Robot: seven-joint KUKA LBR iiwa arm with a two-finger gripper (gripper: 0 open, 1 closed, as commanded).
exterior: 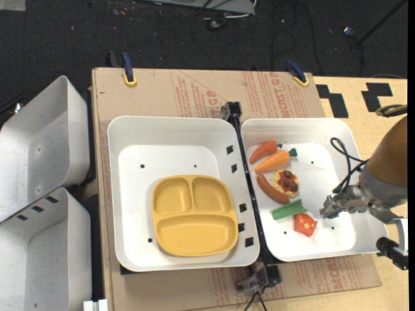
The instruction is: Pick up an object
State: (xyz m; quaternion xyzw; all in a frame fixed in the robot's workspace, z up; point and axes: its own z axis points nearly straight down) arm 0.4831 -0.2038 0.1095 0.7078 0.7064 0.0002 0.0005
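- White right bin [337, 241] holds the toy food; red strawberry [305, 224] lies near its front edge, just beside a green piece [287, 210]
- gripper [332, 209] hovers right of the strawberry; fingers' state cannot be told
- yellow plate [194, 214] sits in the left bin [130, 173]

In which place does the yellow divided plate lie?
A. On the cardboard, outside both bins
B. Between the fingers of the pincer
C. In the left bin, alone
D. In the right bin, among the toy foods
C: the yellow divided plate lies flat on the floor of the left bin, with nothing else beside it, while the toy foods are gathered in the right bin.
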